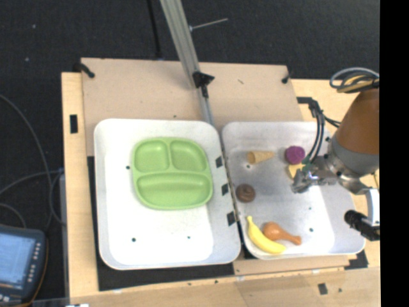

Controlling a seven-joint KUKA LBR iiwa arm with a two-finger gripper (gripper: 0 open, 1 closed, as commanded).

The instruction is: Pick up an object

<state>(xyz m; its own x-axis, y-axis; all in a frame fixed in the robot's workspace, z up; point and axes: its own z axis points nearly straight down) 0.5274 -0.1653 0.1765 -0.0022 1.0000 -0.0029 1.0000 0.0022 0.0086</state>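
Note:
In the right bin (pixel 332 232) lie a tan cone (pixel 260 156), a purple ball (pixel 294 153), a brown round piece (pixel 245 192), a yellow banana (pixel 263 238) and an orange drumstick-shaped toy (pixel 280 233). A small yellow object (pixel 293 170) peeks out just left of my gripper (pixel 302 182). The gripper hangs low over the bin's middle right, below the purple ball. Its fingertips are too small and dark to read.
The left bin (pixel 115 235) holds a green divided plate (pixel 172 173). A slanted metal pole (pixel 182 34) rises from the back between the bins. Cables (pixel 351 78) loop at the arm's far side. A screen device (pixel 19 261) sits off the bench at lower left.

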